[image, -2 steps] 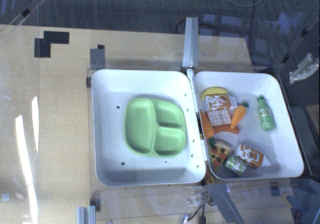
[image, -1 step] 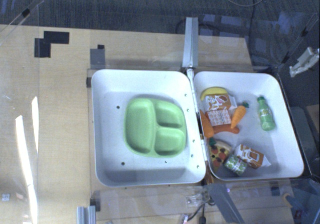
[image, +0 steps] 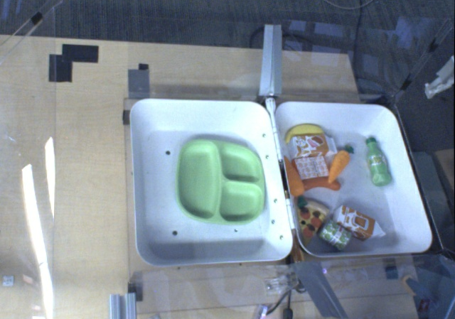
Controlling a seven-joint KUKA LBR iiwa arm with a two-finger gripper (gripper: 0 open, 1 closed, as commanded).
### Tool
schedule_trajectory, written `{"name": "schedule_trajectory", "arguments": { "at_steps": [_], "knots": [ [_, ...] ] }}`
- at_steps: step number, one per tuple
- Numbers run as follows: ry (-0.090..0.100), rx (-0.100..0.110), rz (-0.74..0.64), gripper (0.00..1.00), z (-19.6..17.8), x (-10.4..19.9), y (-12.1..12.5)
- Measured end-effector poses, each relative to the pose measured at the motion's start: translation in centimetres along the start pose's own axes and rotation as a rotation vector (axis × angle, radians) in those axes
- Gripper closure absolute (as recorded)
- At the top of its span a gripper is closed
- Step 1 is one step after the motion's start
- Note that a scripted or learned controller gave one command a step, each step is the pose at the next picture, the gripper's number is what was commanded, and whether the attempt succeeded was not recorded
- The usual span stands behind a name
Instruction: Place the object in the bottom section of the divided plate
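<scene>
Taking the green divided plate (image: pixel 220 181) as the landmark: it lies flat in the middle of the left bin (image: pixel 149 239), none of its three sections holding anything, so the bottom one, nearest the camera, is ready to receive. Everything loose sits to the plate's right, in the right bin (image: pixel 409 168), presumably heaped there as a supply to pick from.

Nearest the camera, and right of the plate's lower corner, are a pizza slice (image: pixel 311 216), a small green can (image: pixel 334 236) and a little carton (image: pixel 355 222) with a brown-and-white label. Farther back, level with the plate's middle, come an orange packet (image: pixel 311 165), a carrot (image: pixel 338 166) and a green bottle (image: pixel 377 162); behind those, a banana (image: pixel 304 130). The printing on the packets is too small to read.

Which of these the task means I cannot tell. The pincer's state cannot be judged, so nothing can be said to be held.
</scene>
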State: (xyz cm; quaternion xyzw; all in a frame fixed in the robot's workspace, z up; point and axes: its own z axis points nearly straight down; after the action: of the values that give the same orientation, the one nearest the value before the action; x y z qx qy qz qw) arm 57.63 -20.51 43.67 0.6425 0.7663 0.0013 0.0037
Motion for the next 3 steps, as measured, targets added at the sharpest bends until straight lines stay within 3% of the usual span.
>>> {"name": "schedule_trajectory", "arguments": {
  "at_steps": [1, 2, 3],
  "knots": [
    [-0.005, -0.007, -0.01, 1.0, -1.4, 0.2, 0.3],
    [0.001, 0.002, 0.269, 1.0, 12.4, 1.9, -6.8],
    [0.001, 0.001, 0.566, 1.0, 0.0, 1.8, -2.0]
  ]
}}
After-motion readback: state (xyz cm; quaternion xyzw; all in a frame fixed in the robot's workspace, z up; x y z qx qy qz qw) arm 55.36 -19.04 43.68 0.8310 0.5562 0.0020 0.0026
